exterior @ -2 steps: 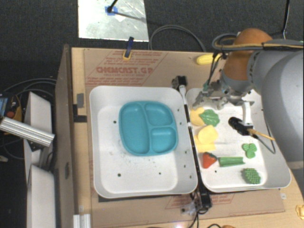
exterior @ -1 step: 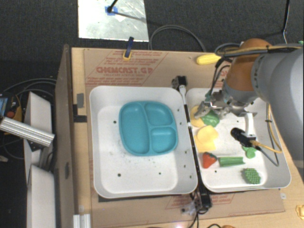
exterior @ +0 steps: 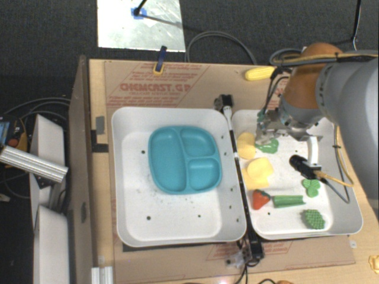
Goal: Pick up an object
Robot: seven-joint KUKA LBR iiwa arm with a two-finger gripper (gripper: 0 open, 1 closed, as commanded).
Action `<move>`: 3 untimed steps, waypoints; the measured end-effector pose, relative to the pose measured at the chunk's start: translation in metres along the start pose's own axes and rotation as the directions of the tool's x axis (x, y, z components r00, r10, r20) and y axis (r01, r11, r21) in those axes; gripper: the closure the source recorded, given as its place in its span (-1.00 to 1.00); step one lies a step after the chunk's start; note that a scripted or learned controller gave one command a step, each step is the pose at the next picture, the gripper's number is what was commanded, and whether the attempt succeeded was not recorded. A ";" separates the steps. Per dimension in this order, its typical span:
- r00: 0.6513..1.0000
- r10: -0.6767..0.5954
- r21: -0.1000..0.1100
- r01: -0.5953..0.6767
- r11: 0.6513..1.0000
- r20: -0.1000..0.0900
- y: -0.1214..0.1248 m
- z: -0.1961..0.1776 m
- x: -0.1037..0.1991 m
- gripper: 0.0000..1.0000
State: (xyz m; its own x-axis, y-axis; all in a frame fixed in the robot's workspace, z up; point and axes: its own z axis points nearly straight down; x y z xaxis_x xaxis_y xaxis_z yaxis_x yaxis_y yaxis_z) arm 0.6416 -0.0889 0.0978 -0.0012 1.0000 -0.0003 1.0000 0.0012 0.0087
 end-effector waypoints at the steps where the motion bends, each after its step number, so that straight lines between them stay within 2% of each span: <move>1: 1.000 0.002 -0.004 -0.002 1.000 0.004 -0.004 -0.104 -0.032 1.00; 2: 1.000 0.000 0.005 0.000 1.000 0.001 -0.005 -0.097 -0.030 -1.00; 3: 1.000 0.001 0.012 -0.001 1.000 0.000 -0.002 -0.007 -0.040 -1.00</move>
